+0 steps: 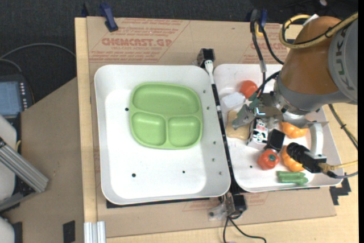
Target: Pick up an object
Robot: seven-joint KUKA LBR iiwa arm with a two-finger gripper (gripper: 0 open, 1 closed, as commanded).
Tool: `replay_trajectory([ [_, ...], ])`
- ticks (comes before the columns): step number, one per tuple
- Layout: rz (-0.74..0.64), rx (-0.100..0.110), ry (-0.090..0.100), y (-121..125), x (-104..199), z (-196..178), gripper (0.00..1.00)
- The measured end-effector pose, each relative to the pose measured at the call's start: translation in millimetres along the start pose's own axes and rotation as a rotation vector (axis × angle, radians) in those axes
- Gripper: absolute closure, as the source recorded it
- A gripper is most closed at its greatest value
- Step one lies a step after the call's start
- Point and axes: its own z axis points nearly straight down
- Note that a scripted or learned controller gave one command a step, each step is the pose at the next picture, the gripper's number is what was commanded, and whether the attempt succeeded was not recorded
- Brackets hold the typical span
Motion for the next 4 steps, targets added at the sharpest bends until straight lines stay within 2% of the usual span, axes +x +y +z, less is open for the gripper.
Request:
replay_trajectory([
  [1,0.005,0.002,-0.002,-7.9,-58.4,57.4,0.00],
  [2,0.000,-0.005,-0.001,-6.1,-54.8,54.0,0.00],
  [3,-0.001,-0.017,-0.006,38.3,-75.2,98.8,0.00],
  [4,-0.011,-0.013,0.002,-6.6,20.1,-6.0,0.00],
])
